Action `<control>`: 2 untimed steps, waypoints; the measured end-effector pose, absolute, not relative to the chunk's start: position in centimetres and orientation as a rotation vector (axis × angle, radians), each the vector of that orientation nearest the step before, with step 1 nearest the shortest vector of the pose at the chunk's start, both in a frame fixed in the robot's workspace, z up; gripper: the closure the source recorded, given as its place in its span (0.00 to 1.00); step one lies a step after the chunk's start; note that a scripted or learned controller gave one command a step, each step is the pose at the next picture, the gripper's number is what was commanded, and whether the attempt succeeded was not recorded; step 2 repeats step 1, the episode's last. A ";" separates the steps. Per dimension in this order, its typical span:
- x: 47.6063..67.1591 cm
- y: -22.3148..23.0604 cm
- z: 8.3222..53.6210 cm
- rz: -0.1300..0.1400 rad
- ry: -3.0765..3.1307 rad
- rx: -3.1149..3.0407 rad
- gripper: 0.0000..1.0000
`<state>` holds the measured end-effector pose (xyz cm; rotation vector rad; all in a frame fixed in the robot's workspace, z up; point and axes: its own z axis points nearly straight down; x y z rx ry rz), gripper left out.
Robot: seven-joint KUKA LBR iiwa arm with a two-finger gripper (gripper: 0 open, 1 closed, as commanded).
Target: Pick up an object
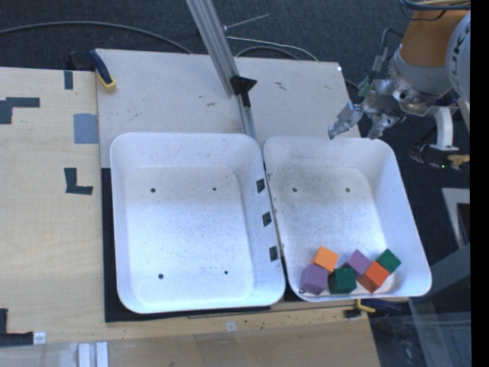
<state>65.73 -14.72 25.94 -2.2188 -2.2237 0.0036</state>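
Note:
Several small blocks lie clustered in the near right corner of the right bin [382, 176]: an orange one [326, 258], a purple one [313, 278], a dark green one [342, 280], a second purple one [357, 262], a red-orange one [374, 275] and a green one [388, 261]. My gripper [357, 128] hangs over the far rim of the right bin, well away from the blocks. It is open, with nothing between its fingers.
The left bin [126, 205] sits beside the right one on a dark mat. A slanted metal rail [218, 44] runs from the top down to the gap between the bins. Cables lie on the dark floor behind the bench.

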 end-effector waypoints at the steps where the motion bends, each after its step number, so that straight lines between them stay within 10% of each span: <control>1: 61.6 -12.8 14.7 0.011 -2.216 -2.214 0.00; 2: 61.6 -12.8 14.7 0.011 -2.216 -2.214 0.00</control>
